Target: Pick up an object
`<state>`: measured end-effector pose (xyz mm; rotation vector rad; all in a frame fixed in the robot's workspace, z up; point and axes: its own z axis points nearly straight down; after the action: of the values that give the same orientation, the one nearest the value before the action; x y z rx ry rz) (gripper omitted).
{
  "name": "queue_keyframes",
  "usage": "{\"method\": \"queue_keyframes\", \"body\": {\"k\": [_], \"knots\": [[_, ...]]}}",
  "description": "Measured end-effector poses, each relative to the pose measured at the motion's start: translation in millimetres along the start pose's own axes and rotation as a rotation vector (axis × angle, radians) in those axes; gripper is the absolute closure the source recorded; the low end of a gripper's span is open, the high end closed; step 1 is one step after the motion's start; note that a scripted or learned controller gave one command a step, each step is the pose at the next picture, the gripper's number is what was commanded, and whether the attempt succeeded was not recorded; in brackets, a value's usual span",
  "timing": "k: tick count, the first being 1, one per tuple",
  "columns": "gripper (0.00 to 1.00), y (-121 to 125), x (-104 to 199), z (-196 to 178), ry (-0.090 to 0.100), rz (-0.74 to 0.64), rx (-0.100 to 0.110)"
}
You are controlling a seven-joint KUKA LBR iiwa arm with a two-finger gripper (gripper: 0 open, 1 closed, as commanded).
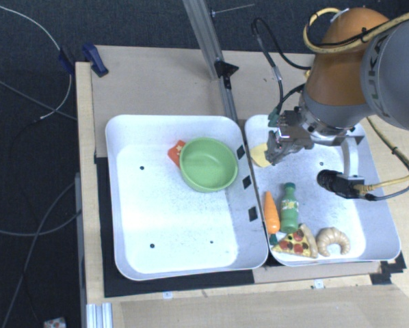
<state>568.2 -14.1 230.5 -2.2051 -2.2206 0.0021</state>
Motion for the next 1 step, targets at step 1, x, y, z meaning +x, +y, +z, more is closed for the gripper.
{"method": "queue_keyframes", "body": {"k": [1], "knots": [[1.0, -13.7, 47.2, 6.2, -0.003, 0.003, 0.006]]}}
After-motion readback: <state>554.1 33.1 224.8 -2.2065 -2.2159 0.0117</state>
